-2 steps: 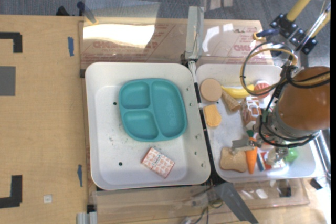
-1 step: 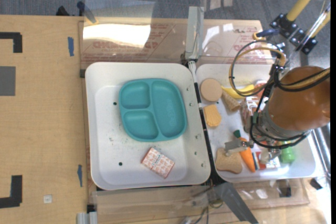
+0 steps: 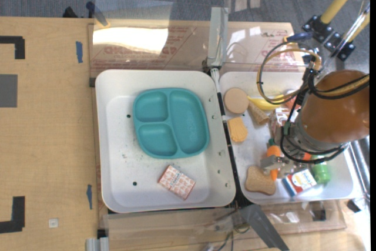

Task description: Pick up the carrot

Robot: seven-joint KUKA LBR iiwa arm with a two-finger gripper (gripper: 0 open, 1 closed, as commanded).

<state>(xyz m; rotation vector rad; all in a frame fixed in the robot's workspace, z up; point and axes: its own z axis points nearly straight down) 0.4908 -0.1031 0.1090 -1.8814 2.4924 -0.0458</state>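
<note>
Arm low over the right bin, the carrot just at its left edge.

The grey arm with the orange band (image 3: 335, 106) hangs over the right shallow white bin (image 3: 346, 185); its jaws are hidden beneath the wrist, so whether they are open or closed cannot be told. The small orange carrot (image 3: 274, 151) lies in that bin, at about nine o'clock of the wrist and partly tucked under it; its long axis cannot be made out. Crowding it are a tan bread-like piece (image 3: 259, 181) at six o'clock, a blue-and-white packet (image 3: 299, 181) and a green item (image 3: 321, 173) at four o'clock, a yellow banana-like piece (image 3: 261, 106) and a round tan disc (image 3: 236, 100) at eleven o'clock. The left bin (image 3: 111, 126) holds a teal divided plate (image 3: 171, 122) and a patterned red-and-white packet (image 3: 176, 181), well apart from the grasp.
</note>
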